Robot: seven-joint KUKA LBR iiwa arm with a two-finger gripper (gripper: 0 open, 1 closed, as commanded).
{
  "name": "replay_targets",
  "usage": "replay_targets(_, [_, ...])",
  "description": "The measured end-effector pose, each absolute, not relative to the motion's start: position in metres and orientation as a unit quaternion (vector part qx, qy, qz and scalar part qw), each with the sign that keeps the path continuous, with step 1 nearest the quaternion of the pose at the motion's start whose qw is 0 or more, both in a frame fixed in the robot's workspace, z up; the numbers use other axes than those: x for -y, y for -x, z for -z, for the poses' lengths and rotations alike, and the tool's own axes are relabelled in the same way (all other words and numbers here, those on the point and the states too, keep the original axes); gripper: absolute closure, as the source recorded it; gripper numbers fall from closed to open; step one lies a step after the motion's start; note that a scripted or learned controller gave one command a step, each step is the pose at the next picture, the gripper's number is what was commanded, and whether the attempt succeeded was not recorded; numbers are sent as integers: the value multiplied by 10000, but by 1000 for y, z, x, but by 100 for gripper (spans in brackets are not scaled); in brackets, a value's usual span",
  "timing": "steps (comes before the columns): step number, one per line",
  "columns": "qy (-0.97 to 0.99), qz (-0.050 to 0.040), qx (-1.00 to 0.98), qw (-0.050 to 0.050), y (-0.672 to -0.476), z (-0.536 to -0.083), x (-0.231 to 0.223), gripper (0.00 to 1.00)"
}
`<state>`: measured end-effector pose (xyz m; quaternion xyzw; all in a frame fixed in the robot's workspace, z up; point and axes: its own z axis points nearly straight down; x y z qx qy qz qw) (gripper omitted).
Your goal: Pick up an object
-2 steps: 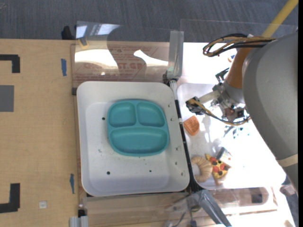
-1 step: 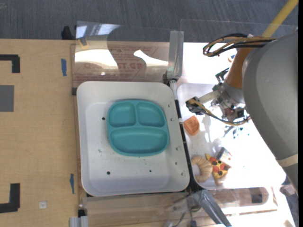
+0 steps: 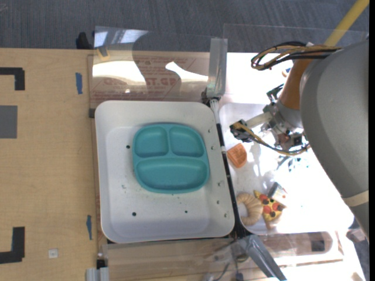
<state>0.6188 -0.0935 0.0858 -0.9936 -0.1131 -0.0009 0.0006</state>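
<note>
Gripper [image 3: 285,137] sits over the upper middle of the right bin [image 3: 310,206], with cables bunched around it. Cannot tell whether it is open or closed, and nothing is visibly held.

Candidate objects, all in the right bin:
- Orange piece [image 3: 237,156]: against the left wall, squat, no clear long axis.
- Croissant [image 3: 248,207]: near the front-left corner, long axis roughly front-to-back, curved.
- Pizza slice toy [image 3: 272,207]: just beside the croissant on its right; pointing direction unclear.

The arm [image 3: 337,127] overhangs the bin's right half. The left bin [image 3: 111,157] holds a teal divided plate [image 3: 171,158].
</note>
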Motion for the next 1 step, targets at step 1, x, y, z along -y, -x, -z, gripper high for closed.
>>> replay_targets(1, [9936,9,1131,6,-619,-86,94,0])
